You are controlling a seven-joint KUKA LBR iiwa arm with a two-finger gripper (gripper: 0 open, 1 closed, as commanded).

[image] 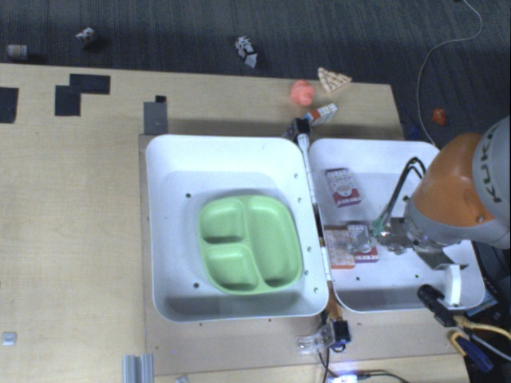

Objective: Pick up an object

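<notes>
Gripper (369,236) low in the right bin (415,287)

Whether it is parted or clamped — I cannot tell. A red-and-white packet (350,250) lies flat directly beneath and just left of it; a second carton (342,187) sits above — the green tray (249,243) far left.

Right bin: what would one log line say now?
arm: over right bin | gripper: at small carton | second carton: apart | green tray: left bin
</notes>
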